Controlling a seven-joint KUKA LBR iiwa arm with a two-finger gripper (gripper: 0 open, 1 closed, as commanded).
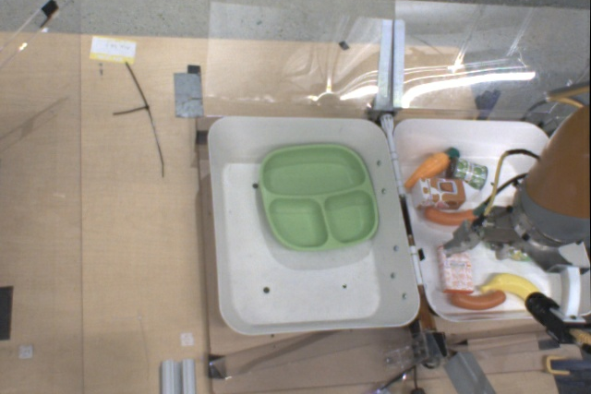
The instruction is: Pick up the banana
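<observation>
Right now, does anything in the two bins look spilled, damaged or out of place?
Nothing stands out. The green divided plate lies flat in the left bin. In the right bin, the banana, carrot, two sausages and small packets lie loosely scattered but inside the walls. The gripper is over them.

Pale green divided plate (319, 197) sits in the white left bin (242, 291). In the white right bin (494, 136), a yellow banana (514, 285), an orange carrot (428, 167) with a green top, two red-orange sausages (476, 299), and a red-and-white packet (455, 271). Tan wood table (92, 226), grey arm (554, 221) with an orange band.
</observation>
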